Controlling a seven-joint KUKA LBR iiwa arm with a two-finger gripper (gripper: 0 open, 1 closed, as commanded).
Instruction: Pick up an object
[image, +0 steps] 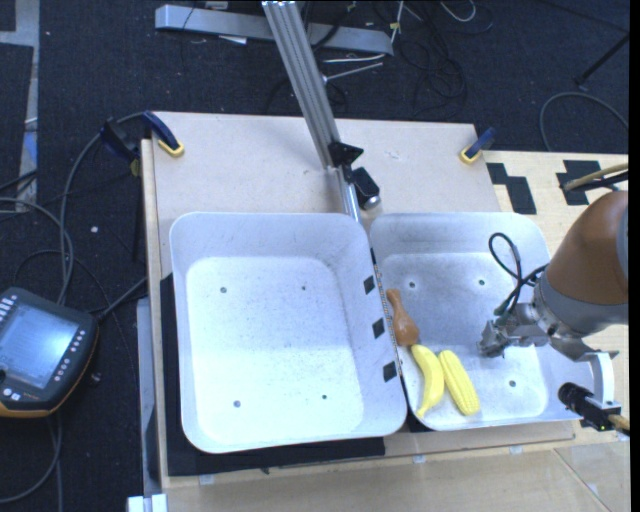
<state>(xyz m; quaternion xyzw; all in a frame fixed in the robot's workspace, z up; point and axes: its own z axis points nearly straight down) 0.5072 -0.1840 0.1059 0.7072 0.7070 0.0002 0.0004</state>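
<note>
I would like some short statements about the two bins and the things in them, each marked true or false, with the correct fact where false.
1. The banana lies in the right bin. True.
2. The corn cob lies in the left bin. False: it lies in the right bin, beside the banana.
3. A brown drumstick-shaped toy lies near the right bin's left wall. True.
4. The end effector holds the banana. False: it is above the right bin's floor, apart from the banana, to the right of it.
5. The arm's orange band is at the right of the view. True.
</note>
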